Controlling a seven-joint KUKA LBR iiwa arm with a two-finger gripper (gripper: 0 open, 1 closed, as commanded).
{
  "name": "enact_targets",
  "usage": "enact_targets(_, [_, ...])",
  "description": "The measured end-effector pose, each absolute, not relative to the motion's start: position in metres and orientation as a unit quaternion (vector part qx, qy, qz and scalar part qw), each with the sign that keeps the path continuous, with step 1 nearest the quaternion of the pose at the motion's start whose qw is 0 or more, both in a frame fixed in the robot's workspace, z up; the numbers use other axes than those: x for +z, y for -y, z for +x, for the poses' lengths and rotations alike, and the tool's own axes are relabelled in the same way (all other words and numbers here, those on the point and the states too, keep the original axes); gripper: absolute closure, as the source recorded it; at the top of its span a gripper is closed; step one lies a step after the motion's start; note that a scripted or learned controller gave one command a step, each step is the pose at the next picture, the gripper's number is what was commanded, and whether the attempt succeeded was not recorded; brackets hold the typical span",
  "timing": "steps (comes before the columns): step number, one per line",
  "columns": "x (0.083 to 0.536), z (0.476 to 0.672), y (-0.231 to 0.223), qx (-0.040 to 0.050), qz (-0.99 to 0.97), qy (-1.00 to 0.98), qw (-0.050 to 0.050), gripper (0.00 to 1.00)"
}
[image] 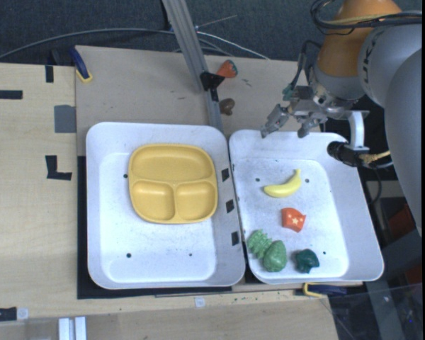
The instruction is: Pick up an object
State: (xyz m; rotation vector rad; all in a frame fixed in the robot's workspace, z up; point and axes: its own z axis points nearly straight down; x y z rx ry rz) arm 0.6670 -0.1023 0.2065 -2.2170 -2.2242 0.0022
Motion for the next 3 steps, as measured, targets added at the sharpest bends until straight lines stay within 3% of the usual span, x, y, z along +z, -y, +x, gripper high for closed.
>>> enact_targets(1, [0.207, 0.667, 0.103, 0.001, -0.706, 0.708, 0.0, 0.0])
enact_targets(3, [0.099, 0.664, 0.092, 0.003, -0.706, 0.708, 0.003, 0.0])
